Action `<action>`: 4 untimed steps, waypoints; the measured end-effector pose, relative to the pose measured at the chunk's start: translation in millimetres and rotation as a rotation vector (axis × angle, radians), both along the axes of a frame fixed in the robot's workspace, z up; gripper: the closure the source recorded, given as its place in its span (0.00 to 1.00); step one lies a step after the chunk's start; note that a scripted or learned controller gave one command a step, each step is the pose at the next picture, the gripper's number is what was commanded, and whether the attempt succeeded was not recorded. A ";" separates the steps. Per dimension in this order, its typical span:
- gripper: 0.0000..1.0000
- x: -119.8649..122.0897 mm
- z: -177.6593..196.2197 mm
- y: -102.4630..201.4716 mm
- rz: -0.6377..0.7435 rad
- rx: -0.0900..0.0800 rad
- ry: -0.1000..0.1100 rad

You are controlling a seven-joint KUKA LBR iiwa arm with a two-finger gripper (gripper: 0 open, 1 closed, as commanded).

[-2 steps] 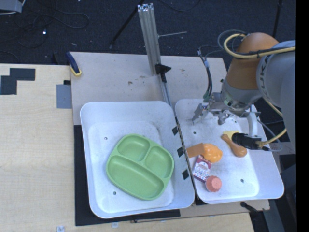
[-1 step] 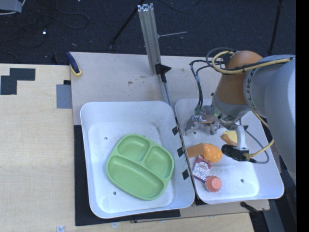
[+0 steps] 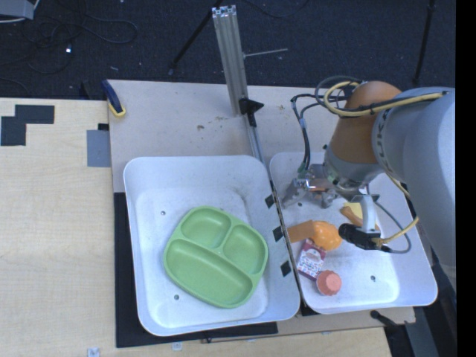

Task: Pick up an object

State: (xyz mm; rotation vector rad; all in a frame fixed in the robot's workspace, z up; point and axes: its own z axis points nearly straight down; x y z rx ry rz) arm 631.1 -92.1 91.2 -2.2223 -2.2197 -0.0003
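- Gripper (image 3: 321, 187) low in right bin (image 3: 405, 285) (finger state cannot be told)
- Orange object (image 3: 325, 234) beside red packet (image 3: 310, 261)
- Green divided plate (image 3: 216, 256), left bin (image 3: 149, 199)

A pale wooden surface (image 3: 52, 222) under a dark carpeted floor (image 3: 149, 28)

Loose cables (image 3: 89, 17) trail over the floor behind the surface; an upright metal post (image 3: 230, 58) rises from a beige board (image 3: 178, 121), and grey patches mark the wood's left side.

Small objects (image 3: 321, 253) in right bin (image 3: 401, 288)
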 end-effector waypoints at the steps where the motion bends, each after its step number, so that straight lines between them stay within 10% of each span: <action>1: 1.00 1.1 10.8 1.3 0.000 0.002 -0.003; 4: 1.00 5.1 184.9 1.4 0.004 -0.001 -0.003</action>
